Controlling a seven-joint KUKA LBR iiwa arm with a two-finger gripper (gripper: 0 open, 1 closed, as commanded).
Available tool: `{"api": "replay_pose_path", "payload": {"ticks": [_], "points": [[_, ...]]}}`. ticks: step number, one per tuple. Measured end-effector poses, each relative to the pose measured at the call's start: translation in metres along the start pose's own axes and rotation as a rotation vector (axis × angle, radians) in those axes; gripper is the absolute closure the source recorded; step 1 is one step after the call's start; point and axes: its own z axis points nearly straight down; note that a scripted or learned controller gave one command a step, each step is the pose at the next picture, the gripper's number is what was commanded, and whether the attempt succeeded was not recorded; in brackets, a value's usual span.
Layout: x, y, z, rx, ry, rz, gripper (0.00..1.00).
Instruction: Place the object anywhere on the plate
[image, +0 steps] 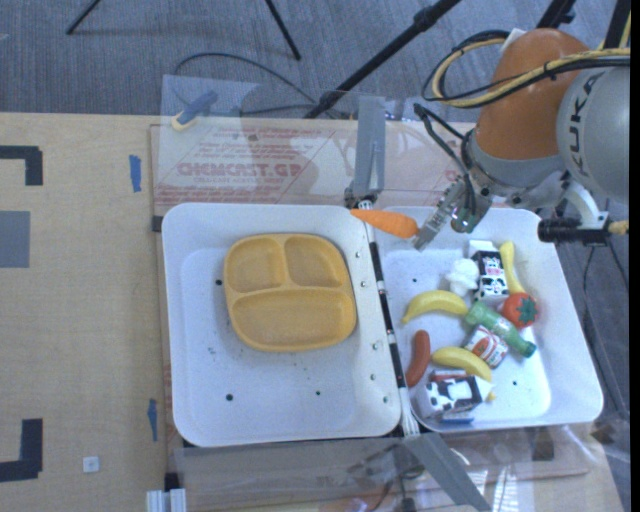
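Note:
A yellow divided plate (290, 292) lies in the left bin (200, 400). An orange carrot (384, 222) hangs level over the back rim where the two bins meet, with its thin tip pointing left. Its thick right end sits between the fingertips of my gripper (423, 233), which is shut on it. The gripper comes down at a slant from the upper right, over the back left corner of the right bin (570, 390). The carrot is to the right of the plate and behind it.
The right bin holds several toy foods: two bananas (436, 303), a red sausage (418, 358), a tomato (519, 309), a green bottle (497, 329) and small cartons (490, 272). A grey upright post (369, 150) stands just behind the carrot. A clear sheet (250, 165) lies behind the bins.

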Motion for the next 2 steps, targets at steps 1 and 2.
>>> {"api": "replay_pose_path", "payload": {"ticks": [1, 2], "points": [[-0.001, 0.002, -0.011, -0.006, -0.006, 0.000, 1.00], [0.059, 0.029, 0.000, 0.004, 0.006, -0.232, 1.00]]}}
